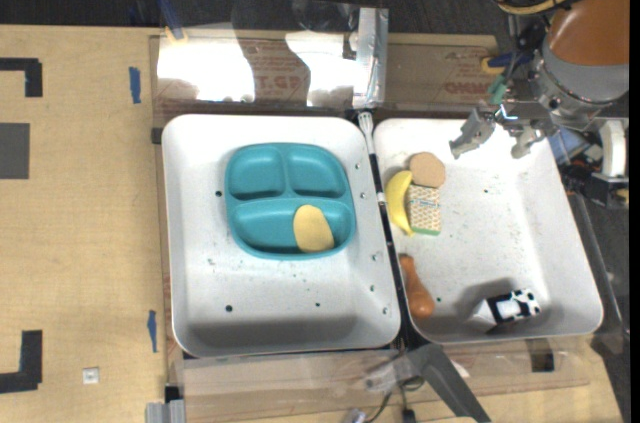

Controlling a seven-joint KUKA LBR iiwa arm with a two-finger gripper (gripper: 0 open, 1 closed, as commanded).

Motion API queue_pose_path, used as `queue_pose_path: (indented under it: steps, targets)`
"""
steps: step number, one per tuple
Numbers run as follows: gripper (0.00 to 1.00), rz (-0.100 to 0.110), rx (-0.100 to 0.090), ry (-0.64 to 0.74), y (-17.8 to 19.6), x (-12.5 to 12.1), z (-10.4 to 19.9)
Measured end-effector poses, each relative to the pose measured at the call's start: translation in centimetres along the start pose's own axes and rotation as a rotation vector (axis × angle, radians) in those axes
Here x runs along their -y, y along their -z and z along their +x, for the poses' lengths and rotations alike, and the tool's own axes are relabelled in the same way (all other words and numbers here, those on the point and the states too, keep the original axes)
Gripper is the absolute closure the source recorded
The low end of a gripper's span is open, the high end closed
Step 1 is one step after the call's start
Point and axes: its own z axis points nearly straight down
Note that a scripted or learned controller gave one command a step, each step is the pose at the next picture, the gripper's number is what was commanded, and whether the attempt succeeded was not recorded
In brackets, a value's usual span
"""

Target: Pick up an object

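On the left, the left bin [190, 241] held a teal divided tray [290, 199] with a yellow oval piece [313, 229] lying in its lower right compartment. In the right bin [560, 241], hard against the dividing wall, a banana [399, 202], a brown round piece [427, 169] and a pale waffle-like block [424, 209] lay touching one another; an orange carrot-like piece [414, 285] sat below them, and a small black-and-white object [513, 306] rested near the bottom right corner. The gripper [496, 140] hung over the upper part of the right bin, fingers spread and holding nothing. No object had been picked yet. The brown piece looked the nearest target, but its neighbours and the wall crowded it; a straight descent with the fingers straddling it alone would probably serve best. The black-and-white object stood apart and seemed easier.
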Motion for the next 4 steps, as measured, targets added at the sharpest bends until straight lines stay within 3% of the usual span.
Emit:
queue_pose_path:
  steps: [1, 2, 3, 4]
  targets:
    - [0.00, 0.006, 0.000, -0.049, -8.8, 2.2, 4.5]
    - [0.00, 0.001, 0.000, 0.161, -15.1, -0.2, -2.3]
    - [0.00, -0.008, 0.002, 0.297, -6.3, 0.2, -1.2]
    - [0.00, 0.010, -0.003, 0.262, -17.4, 7.0, -2.0]
